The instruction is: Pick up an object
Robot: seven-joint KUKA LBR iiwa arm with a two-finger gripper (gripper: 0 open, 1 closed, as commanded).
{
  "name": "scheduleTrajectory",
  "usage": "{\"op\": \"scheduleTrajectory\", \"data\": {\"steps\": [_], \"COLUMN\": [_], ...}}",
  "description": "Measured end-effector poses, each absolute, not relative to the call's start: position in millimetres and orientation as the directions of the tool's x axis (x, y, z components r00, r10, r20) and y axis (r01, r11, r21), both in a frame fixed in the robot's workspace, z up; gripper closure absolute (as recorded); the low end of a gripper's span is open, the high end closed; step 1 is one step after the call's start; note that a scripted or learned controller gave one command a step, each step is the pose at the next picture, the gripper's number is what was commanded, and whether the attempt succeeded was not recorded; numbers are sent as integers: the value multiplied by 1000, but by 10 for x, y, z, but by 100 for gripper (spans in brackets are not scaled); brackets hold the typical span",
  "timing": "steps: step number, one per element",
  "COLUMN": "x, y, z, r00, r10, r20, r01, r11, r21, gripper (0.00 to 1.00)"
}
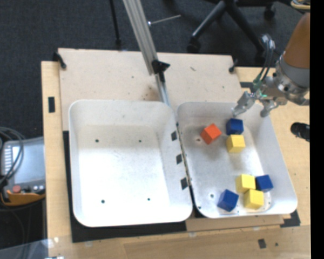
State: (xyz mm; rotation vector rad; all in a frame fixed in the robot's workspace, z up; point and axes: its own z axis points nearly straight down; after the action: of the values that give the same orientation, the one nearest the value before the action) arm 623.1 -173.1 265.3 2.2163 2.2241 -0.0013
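Note:
Several small blocks lie in the right bin (270, 144). An orange block (210, 133) sits near its middle, with a blue block (234, 126) and a yellow block (235, 143) just to its right. Near the front edge lie another blue block (227, 199), two yellow blocks (245, 182) (254, 198) and a third blue block (264, 183). My gripper (255, 106) hangs open above the bin's far right corner, its two fingers spread, nothing between them. It is up and to the right of the blue block by the orange one.
The left bin (86, 117) stands beside the right one, with dark clips along the shared edge. A slanted aluminium pole (143, 36) rises from the bench behind the bins. An office chair base stands on the floor beyond.

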Motion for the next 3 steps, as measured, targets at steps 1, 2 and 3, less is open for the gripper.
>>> {"op": "scheduleTrajectory", "data": {"steps": [1,2,3], "x": [6285,6223,6285], "y": [-1661,-1760,-1746], "z": [2145,1654,1402], "r00": [-5,1,0], "r10": [1000,1000,1000], "r20": [-1,-2,-4], "r01": [1000,1000,1000], "r11": [5,-1,0], "r21": [-4,-4,10], "gripper": [0,0,0]}}
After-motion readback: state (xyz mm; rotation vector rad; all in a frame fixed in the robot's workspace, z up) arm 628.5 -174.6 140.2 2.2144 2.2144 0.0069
